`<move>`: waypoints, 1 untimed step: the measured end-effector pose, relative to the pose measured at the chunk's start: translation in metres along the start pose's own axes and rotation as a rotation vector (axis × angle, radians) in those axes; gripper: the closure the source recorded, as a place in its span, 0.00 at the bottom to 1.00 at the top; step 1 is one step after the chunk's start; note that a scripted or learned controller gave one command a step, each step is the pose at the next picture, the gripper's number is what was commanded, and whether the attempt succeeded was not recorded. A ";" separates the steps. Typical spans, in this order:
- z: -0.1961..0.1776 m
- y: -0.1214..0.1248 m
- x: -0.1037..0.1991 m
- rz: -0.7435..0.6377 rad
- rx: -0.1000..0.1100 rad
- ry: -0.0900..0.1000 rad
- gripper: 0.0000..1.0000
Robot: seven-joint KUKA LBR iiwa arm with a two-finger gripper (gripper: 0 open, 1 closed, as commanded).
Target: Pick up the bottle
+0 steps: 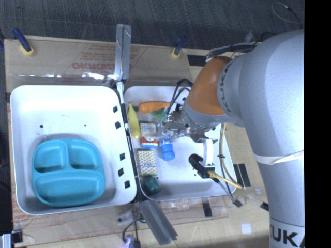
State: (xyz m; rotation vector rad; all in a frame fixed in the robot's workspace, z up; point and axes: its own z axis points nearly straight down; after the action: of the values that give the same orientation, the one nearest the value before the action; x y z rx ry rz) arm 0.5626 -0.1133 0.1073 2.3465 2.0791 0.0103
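Blue-capped bottle (166,150) lies in the right bin (181,187), just beside a yellow banana (133,122) and below a carrot (153,107). Pincer (173,125) hangs right above it; its spread cannot be told. Left bin (31,99) carries a blue tray (68,170).

Grey rounded arm (269,97), orange wrist band (207,87), black cables (178,94).

Dark grey carpeted floor (155,9) lies beyond the bench (67,56), whose brown cardboard-like top is held by blue clamps (23,41) at its far edge.
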 end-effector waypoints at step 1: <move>-0.006 0.032 0.005 0.044 0.012 -0.001 1.00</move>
State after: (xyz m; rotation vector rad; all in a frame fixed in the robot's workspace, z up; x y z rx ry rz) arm 0.5954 -0.1123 0.1140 2.3977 2.0330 -0.0040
